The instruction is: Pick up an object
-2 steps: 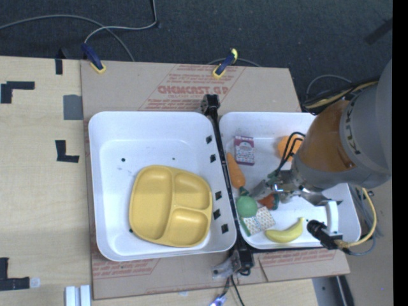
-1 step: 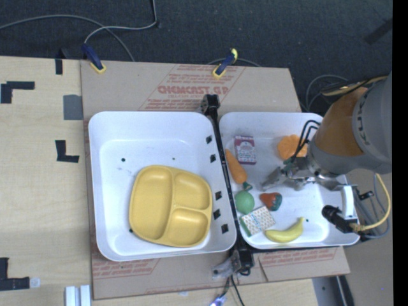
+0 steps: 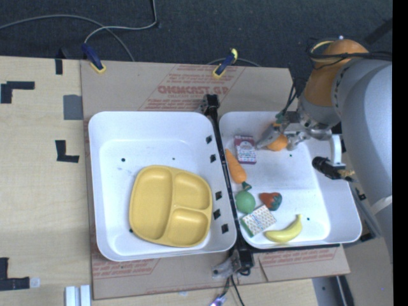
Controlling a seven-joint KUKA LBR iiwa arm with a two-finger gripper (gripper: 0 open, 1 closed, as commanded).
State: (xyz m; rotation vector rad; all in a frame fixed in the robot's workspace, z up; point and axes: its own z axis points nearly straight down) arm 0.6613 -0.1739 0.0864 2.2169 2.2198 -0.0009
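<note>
Smooth, glossy, probably plastic yellow tray [image 3: 171, 205] and banana [image 3: 284, 231]; matt brown cardboard [image 3: 185, 89] beneath.

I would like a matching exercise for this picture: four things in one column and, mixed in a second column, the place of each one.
Things:
1. yellow tray
2. banana
3. carrot
4. orange thing

Places:
A. near front edge of right bin
B. at the gripper, far part of right bin
C. in left bin
D. along left wall of right bin

Pairs: 1-C, 2-A, 3-D, 4-B
</note>
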